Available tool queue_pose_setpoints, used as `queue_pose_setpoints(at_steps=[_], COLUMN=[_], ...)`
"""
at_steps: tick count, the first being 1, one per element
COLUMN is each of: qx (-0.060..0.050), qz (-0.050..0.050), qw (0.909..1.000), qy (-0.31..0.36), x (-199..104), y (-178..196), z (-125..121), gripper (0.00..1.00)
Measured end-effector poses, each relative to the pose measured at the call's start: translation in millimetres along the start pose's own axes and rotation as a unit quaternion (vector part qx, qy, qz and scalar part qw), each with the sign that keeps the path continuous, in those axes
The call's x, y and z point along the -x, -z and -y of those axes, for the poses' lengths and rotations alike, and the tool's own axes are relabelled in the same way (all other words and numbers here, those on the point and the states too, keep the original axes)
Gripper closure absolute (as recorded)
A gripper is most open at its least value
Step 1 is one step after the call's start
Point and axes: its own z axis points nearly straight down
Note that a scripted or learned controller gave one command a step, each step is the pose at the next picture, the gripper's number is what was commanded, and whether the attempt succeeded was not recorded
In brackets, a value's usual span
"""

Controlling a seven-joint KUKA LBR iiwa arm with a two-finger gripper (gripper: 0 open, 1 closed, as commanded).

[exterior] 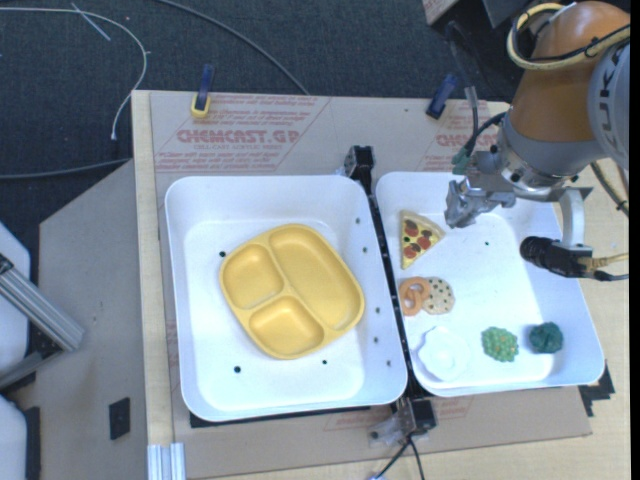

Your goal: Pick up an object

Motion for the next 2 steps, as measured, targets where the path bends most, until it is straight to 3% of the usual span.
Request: queue_pose_setpoints(at_steps=[2], qx=[0.002], qz=[0.000], qw=[1.0000], qy=[0.001], x=[-109], y=[-10], z=[-35], gripper=[1.00])
